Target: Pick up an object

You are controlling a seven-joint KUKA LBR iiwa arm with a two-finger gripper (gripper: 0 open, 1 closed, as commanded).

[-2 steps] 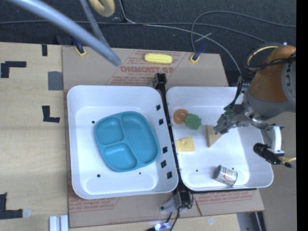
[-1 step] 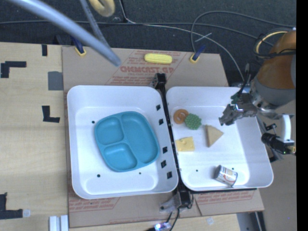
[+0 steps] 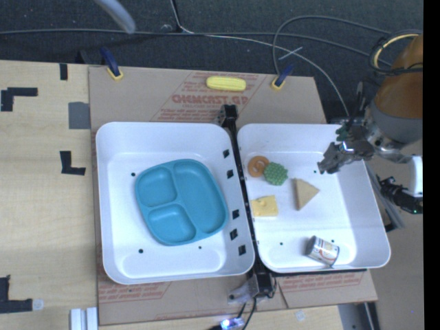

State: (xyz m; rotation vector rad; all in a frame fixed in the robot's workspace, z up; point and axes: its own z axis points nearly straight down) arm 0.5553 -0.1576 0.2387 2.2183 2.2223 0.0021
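The right bin (image 3: 357, 205) holds an orange ring (image 3: 258, 165), a green knobbly ball (image 3: 276, 174) touching it, a yellow cheese block (image 3: 265, 206), a pale wedge (image 3: 305, 192) and a silver can (image 3: 322, 251) lying on its side near the front. My gripper (image 3: 331, 162) hangs over the bin's right part, up and to the right of the wedge, dark fingers pointing down-left. Nothing shows between them.
The left bin (image 3: 117, 150) bears a blue divided plate (image 3: 181, 200). A yellow banana-like piece (image 3: 225, 83) lies on the cardboard behind the bins. Blue-and-yellow clamps (image 3: 112, 66) (image 3: 282, 75) hold the cardboard's back edge. Cables run across the dark floor behind.
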